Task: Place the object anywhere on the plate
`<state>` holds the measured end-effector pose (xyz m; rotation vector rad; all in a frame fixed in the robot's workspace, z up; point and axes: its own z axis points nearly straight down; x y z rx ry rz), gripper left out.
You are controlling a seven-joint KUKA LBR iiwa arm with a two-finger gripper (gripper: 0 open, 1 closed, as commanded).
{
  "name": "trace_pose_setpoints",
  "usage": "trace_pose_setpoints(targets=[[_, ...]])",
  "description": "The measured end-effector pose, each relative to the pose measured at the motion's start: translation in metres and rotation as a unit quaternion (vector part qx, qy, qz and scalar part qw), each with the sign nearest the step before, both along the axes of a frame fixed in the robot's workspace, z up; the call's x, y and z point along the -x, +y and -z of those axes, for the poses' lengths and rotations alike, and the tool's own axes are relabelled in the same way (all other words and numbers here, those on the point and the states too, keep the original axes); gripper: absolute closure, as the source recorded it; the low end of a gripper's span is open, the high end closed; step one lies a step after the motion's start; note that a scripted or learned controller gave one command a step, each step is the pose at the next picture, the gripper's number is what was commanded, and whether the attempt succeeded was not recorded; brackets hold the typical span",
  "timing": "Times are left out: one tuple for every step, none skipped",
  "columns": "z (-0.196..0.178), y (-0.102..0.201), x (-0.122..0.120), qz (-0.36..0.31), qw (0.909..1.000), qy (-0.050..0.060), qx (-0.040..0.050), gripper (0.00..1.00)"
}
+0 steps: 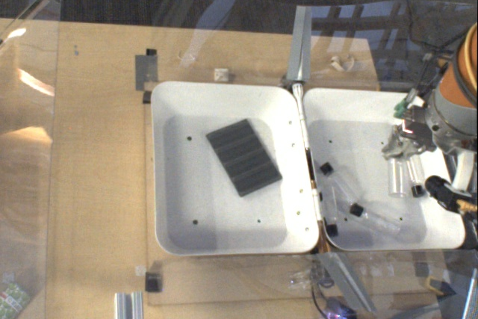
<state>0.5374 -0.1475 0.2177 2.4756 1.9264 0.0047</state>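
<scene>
One dark ridged plate [243, 157] lies well left of the gripper [402, 174].

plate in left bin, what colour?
Dark grey, ribbed plate, clearest in the camera view.

Even, bright light; pale glare streaks the bench [89, 160]; slightly soft focus.
</scene>
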Motion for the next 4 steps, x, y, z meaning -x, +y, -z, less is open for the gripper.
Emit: trace_pose_setpoints(targets=[[-0.009, -0.006, -0.062, 0.09, 0.996, 0.001, -0.0005, 1.0], [-0.041, -0.009, -0.096, 0.137, 0.9906, 0.001, -0.0007, 1.0], [-0.058, -0.013, -0.132, 0.095, 0.9955, 0.001, -0.0005, 1.0], [-0.074, -0.025, -0.132, 0.21, 0.9778, 0.003, -0.0009, 1.0]])
